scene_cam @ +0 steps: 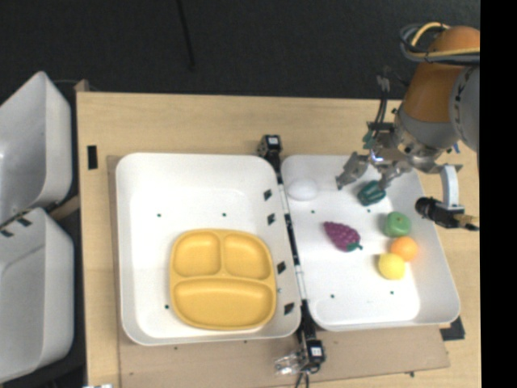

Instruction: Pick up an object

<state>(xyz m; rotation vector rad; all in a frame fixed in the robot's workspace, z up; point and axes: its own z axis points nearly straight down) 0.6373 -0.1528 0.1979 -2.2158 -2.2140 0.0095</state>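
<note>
The gripper (370,177) hangs over the far end of the right bin (355,301) with its two fingers spread wide, and nothing sits between them; a small teal object (371,192) lies just beneath its right finger. Nearer than the teal object in that bin lie a purple bunch of grapes (342,235), a green round fruit (397,223), an orange (405,249) and a lemon (391,267), while a white disc (303,190) rests left of it. The left bin (145,184) holds a yellow divided plate (222,279).

arm reaching from right, claw (370,176) splayed
</note>
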